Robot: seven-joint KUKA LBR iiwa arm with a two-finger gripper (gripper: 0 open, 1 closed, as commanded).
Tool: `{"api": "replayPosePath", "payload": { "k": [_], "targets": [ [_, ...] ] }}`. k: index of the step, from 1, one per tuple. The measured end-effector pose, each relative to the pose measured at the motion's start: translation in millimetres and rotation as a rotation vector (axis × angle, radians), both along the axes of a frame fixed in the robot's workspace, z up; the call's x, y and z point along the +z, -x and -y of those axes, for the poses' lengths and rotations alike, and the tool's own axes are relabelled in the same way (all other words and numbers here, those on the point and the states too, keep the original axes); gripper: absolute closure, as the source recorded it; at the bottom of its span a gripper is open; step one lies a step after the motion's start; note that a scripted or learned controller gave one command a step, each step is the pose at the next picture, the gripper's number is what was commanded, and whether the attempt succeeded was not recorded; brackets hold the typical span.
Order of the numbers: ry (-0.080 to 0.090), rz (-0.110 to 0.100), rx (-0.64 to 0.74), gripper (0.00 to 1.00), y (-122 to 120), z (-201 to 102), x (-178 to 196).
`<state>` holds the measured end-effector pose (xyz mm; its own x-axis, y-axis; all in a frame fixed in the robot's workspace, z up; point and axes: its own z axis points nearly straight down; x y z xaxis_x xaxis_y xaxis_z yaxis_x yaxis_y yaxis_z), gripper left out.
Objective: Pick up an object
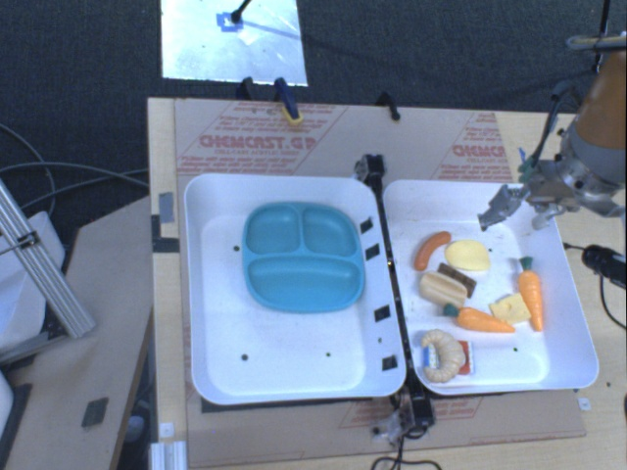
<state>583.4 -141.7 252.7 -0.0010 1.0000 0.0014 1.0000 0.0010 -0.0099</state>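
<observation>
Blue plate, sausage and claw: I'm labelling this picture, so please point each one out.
Blue plate point(302, 284): camera view, its large front compartment.
Sausage point(432, 249): camera view, mid-length.
Claw point(497, 211): camera view, between its fingertips.

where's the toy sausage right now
In the camera view, the sausage lies in the right bin, near its upper left, just left of the yellow potato-like piece and above the sandwich.
</observation>
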Motion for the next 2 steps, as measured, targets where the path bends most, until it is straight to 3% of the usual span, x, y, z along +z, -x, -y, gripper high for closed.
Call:
{"api": "replayPosePath", "payload": {
  "k": [1,2],
  "targets": [
    [0.001,0.012,0.002,0.0,-2.2,-0.3,6.7],
    [0.001,0.009,0.001,0.0,1.3,-3.4,-35.9]
  ]
}}
